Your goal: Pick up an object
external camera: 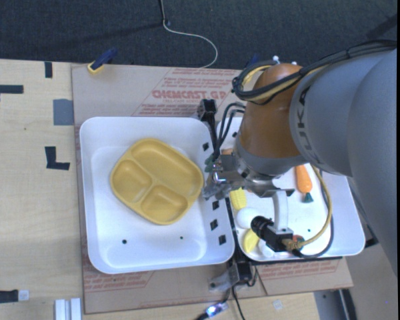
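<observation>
1. While hanging low over the right shallow white plastic bin (352, 240), blocking much of that bin: the grey KUKA arm with its orange band (273, 119), reaching in from the right.
2. Sitting just past the bins' shared wall, over the right bin's left part: the two-finger gripper (221, 177), metal parts crowding it, jaw state impossible to tell.
3. Lying in the left shallow white plastic bin (93, 245), toward its upper middle: a yellow, rounded-square plastic divided plate (156, 180) with three compartments, tilted slightly, its right edge near the gripper.
4. Peeking out beside the wrist in the right bin: a small orange carrot-shaped toy (304, 179) with a green tip.
5. Resting below the gripper in the same bin: a small yellow block (238, 199), a white rounded piece (243, 216) and another yellow piece (251, 243), close together.
</observation>
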Action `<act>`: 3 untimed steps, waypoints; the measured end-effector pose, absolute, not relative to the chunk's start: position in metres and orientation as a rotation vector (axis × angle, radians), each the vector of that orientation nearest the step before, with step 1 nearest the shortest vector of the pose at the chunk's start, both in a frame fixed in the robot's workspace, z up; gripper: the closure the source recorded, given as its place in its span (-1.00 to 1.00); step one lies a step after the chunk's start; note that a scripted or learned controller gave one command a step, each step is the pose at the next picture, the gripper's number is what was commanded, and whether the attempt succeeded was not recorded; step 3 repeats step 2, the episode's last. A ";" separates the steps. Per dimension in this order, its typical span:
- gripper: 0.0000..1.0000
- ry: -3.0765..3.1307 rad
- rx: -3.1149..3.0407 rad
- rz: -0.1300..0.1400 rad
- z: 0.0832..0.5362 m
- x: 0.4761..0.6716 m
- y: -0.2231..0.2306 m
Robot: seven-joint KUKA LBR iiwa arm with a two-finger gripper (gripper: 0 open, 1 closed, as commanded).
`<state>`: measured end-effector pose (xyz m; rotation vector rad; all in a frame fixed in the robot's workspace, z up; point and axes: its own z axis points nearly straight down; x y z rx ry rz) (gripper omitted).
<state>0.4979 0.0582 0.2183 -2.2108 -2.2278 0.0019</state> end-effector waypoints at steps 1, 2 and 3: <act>1.00 -2.224 -2.216 0.002 0.226 0.491 0.069; 1.00 -2.223 -2.217 0.003 0.223 0.504 0.077; 1.00 -2.223 -2.217 0.003 0.223 0.504 0.077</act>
